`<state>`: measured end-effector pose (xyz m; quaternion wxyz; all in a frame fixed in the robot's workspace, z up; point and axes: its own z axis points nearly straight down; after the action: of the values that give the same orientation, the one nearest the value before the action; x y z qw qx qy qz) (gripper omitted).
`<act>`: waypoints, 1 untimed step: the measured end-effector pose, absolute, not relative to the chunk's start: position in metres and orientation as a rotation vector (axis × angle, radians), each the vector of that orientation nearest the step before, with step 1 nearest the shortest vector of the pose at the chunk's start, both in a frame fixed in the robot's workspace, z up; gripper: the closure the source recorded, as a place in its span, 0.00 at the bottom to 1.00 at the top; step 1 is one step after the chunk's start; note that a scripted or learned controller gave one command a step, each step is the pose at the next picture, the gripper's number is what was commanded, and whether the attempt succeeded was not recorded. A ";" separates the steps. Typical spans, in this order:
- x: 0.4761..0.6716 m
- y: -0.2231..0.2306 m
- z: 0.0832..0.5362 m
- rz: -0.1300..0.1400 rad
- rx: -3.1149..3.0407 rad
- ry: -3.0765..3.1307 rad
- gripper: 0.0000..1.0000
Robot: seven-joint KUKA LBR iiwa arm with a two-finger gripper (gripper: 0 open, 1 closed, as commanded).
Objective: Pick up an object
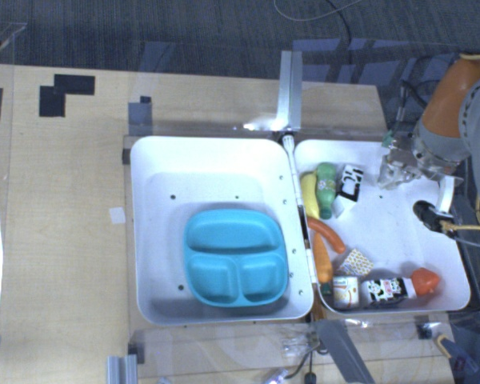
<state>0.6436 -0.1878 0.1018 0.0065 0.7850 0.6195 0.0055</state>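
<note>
Nothing is held yet by the hand [394, 170], whose opening cannot be told, and it is hung near the right bin's [456, 294] back wall, so it must next be lowered onto the green bottle [326, 189] nearby.

The right bin's [400, 238] middle floor lies bare, room to come down. Its left wall is crowded by banana [308, 194], green bottle [326, 189] and carrot [323, 256]; the near wall by can [346, 291] and bottle [396, 288]. A blue tray [236, 256] covers the left bin's [208, 162] near half.
</note>
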 end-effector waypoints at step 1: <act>0.629 -0.181 0.236 0.007 2.153 2.277 1.00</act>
<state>0.6291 -0.1807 0.2357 0.0040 0.6870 0.7267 0.0021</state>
